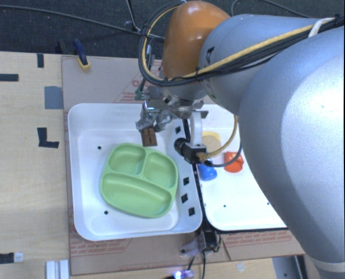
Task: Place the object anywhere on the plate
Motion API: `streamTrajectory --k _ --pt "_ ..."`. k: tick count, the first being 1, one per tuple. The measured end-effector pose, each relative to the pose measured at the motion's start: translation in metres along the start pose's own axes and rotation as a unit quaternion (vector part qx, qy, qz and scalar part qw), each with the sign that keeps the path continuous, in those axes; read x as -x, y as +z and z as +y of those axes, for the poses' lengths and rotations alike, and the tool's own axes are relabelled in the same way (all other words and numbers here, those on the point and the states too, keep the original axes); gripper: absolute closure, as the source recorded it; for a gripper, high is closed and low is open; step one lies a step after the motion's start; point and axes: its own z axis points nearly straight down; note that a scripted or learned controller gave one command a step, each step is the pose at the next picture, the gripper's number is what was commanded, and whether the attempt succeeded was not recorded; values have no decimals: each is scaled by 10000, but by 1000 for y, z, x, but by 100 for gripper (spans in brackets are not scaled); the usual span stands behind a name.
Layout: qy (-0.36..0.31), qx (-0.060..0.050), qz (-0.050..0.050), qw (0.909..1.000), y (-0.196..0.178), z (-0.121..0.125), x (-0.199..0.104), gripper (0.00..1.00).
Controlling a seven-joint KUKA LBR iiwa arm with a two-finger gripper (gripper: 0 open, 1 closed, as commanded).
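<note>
I see gripper (148, 127) at frame centre, fingers closed on small brown object (148, 137), long axis vertical. Green plate (140, 180) lies directly below in frame, its upper rim just under object. 1 short drop needed.

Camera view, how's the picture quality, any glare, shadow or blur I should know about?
Camera view: the arm looms close and soft-focused at right, covering much of the right bin; the left bin glares bright white; the green plate is sharp, evenly lit, with faint shadow along its lower rim.
</note>
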Motion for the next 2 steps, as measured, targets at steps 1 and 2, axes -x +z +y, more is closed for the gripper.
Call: streamTrajectory --k 1,2 --pt "10 5 -3 10000 -4 25 -34 100" --pt "24 -5 -15 10000 -4 24 -32 0"
